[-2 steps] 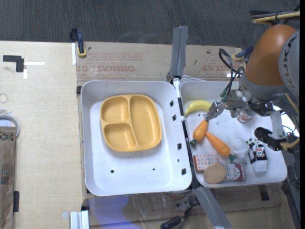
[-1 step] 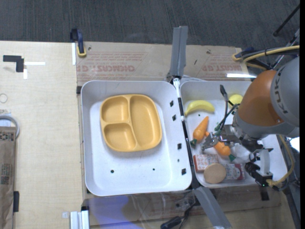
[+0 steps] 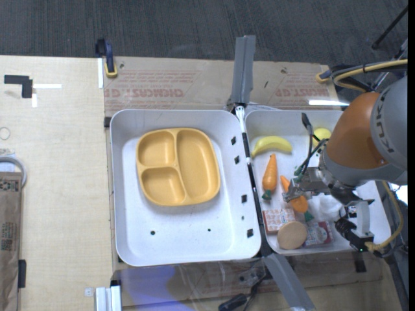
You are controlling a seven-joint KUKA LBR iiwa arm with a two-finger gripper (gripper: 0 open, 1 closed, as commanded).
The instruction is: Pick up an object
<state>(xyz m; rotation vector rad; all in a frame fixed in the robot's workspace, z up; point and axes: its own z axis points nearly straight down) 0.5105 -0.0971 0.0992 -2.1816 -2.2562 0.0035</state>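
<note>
Camera view: the arm (image 3: pixel 363 135) is reaching in from three o'clock and hanging low over the right bin (image 3: pixel 254 123), its orange band covering much of that bin's far corner. The gripper (image 3: pixel 299 188) is sitting among the clutter near the bin's middle, just above a small orange piece (image 3: pixel 299 204) at its six o'clock. Whether the tool is spread or pressed together I cannot tell; the wrist is hiding too much, and nothing is plainly showing as gripped.

Candidate objects are lying close together. A carrot (image 3: pixel 270 172) is lying just at the gripper's nine o'clock, a banana (image 3: pixel 271 146) at its eleven o'clock, a tan round disc (image 3: pixel 292 235) at six o'clock near the bin's front wall, and a flat printed packet (image 3: pixel 277 219) just beside the disc at its ten o'clock. The left bin (image 3: pixel 123 193) is holding a yellow divided plate (image 3: pixel 178 167), well apart from the arm.

To do this step well, I judge the program should be committing to one item, probably the small orange piece or the carrot, centring over it and descending straight so neighbours are not being nudged. The crowding is the main risk: a closing tool may be catching two things or pushing one away. Lifting slowly should be showing whether anything is coming up.
</note>
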